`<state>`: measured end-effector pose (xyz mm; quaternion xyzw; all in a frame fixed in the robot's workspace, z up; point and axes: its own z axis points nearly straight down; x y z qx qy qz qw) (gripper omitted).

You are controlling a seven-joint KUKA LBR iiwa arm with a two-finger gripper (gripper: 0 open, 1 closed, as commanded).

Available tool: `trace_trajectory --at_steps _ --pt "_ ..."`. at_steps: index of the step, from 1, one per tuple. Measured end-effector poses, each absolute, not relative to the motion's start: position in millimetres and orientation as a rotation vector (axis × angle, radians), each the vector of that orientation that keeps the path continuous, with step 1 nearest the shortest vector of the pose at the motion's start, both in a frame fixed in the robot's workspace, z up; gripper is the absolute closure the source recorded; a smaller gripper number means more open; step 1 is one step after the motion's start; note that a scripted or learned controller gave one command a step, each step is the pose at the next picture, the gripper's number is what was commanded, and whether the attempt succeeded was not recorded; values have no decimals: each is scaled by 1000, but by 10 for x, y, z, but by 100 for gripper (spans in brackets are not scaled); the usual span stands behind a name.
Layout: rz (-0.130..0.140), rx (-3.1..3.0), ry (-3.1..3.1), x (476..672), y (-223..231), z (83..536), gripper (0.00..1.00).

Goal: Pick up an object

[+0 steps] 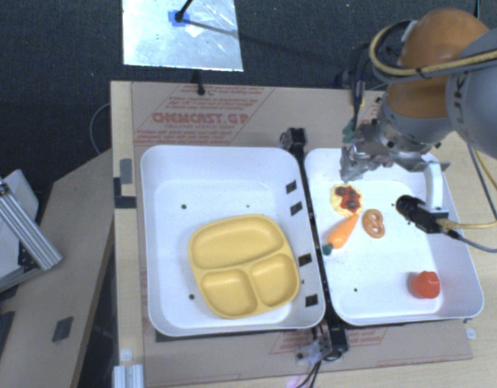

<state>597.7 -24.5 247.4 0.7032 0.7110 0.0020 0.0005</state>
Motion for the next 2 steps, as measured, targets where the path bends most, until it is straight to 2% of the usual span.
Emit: trace_trajectory --at_steps 1,2 --pt "5 2210 2234 5955 306 2461 100" --pt "6 2209 2234 6127 892 2400 100"
